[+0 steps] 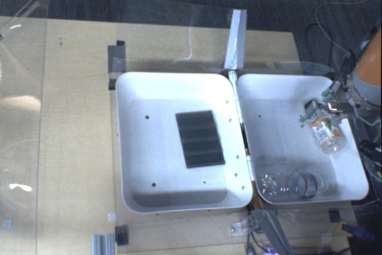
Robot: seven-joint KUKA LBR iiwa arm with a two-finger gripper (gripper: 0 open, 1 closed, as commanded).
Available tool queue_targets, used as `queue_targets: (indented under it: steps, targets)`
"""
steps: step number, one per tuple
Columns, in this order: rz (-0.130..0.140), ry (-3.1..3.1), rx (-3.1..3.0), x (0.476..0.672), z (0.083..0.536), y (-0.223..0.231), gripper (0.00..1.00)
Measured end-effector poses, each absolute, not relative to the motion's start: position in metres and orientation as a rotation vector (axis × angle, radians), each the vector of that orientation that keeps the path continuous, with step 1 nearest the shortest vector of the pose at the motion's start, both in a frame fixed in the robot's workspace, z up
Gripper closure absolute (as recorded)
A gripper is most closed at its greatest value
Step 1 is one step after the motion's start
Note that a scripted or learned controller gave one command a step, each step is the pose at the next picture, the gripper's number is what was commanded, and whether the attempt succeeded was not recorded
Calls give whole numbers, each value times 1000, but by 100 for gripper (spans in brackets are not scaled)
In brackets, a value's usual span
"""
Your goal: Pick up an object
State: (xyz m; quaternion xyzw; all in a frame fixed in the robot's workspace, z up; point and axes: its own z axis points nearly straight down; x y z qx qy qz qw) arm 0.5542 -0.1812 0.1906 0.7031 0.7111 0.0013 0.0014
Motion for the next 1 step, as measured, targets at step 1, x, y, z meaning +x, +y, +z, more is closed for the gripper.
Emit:
queue_targets:
  steps: [1]
  targets:
    - [7,2119,2315,587,177,-139,0]
